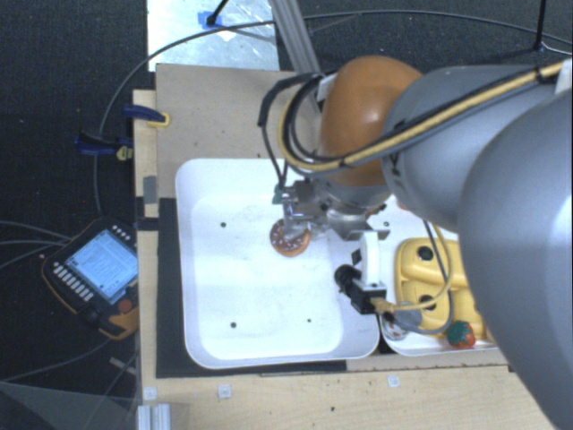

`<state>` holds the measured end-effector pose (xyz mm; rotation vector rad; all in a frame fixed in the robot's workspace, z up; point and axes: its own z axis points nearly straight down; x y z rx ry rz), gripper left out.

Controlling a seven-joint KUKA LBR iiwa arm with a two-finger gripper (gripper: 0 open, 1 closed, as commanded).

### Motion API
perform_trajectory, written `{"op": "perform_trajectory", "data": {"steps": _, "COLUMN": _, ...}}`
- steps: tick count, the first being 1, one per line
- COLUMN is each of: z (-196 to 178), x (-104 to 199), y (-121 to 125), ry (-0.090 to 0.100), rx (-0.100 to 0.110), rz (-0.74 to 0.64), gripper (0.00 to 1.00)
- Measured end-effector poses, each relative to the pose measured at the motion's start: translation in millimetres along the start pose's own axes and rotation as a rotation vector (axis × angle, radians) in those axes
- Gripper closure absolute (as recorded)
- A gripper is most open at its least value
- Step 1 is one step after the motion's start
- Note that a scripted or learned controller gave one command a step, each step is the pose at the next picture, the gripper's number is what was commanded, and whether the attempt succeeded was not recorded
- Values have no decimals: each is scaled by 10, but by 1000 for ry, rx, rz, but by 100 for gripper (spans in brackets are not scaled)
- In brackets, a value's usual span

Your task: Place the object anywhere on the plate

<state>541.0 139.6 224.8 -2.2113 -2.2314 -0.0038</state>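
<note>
A small round brown object point(289, 238) with a speckled rim shows in the left white bin point(224, 276), near its right-middle. My gripper point(296, 215) hangs directly over it, at the end of the orange-banded wrist, and its tip meets the object's upper edge. The wrist hides how the object is held, so I cannot tell whether it rests on the bin floor or is lifted. A yellow plate-like piece point(428, 271) lies in the right bin point(421, 346), partly covered by the arm.
A small red and green item point(459, 333) sits at the front of the right bin. Black cabling and a bracket point(354, 287) hang off the wrist over the wall between the bins. A teach pendant point(94, 271) lies left of the bench.
</note>
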Motion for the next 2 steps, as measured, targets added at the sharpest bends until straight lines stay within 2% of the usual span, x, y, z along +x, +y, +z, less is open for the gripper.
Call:
{"op": "perform_trajectory", "data": {"steps": 1, "z": -72, "x": 403, "y": -41, "ry": 1, "rx": 1, "rz": 0, "gripper": 100}}
{"op": "perform_trajectory", "data": {"steps": 2, "z": -69, "x": 377, "y": -39, "ry": -1, "rx": 1, "rz": 3, "gripper": 0}}
